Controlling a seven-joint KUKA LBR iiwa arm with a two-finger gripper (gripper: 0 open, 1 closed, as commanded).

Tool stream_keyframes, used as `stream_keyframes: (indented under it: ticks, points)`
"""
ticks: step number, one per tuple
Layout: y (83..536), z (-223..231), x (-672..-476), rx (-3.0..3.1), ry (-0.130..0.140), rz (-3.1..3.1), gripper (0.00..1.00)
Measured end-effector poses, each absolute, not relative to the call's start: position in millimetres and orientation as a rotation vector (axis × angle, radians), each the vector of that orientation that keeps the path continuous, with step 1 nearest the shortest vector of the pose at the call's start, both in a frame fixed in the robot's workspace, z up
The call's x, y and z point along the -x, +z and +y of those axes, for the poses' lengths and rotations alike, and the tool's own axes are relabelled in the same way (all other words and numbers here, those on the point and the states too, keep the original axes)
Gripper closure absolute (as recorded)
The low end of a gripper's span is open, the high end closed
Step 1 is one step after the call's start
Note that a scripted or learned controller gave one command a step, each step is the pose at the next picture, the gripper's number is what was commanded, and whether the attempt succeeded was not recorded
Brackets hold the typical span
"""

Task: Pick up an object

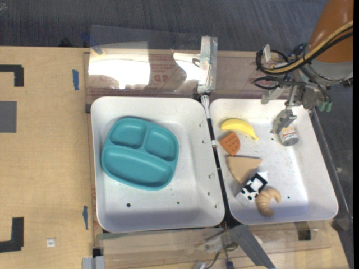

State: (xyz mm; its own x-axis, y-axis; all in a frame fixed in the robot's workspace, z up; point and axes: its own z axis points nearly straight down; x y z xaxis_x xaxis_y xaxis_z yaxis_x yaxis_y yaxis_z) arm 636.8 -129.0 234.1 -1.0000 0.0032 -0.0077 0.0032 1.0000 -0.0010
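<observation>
White plastic is what I am reading everything against: the right bin [314, 203], the one nearer the arm, holds all the loose things, so I place them by it. The gripper [284, 122] is low over that bin's far right part, hanging from the grey wrist.

Right at its tip sits a small can [289, 137], silvery with a pale label, lying tilted on the bin floor. The gripper looks to be touching it or just above it, but I cannot tell from this slanted view whether the can is between the fingers or merely beside them, nor how they stand. So I judge the pick as not yet done: the can seems to rest on the bin, and nothing is lifted.

Other candidates lie further off. A banana [239, 128] sits toward the bin's far left, left of the gripper. Just nearer than it is an orange waffle-like piece [230, 143] against the left wall. A tan wedge [244, 166] lies mid-bin, with a black-and-white tagged block [253, 186] and a croissant [267, 199] near the bin's front edge, well apart from the gripper.

The left bin [112, 209] carries a teal divided plate [140, 152], untouched.

What is left, as I see it: securing a grip on the can and raising it clear.
</observation>
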Motion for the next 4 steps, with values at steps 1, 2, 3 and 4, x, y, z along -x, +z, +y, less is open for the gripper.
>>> stream_keyframes:
  ticks: [1, 2, 3, 4]
  points:
    - [100, -115, -639.1, 0.505, -0.005, 3.087, 0.0]
    - [111, -114, -641.0, 0.506, -0.008, 3.08, 1.0]
    - [320, -78, -626.4, 0.118, -0.003, 3.116, 1.0]
    - [227, -50, -610.6, -0.388, 0.002, 3.117, 1.0]
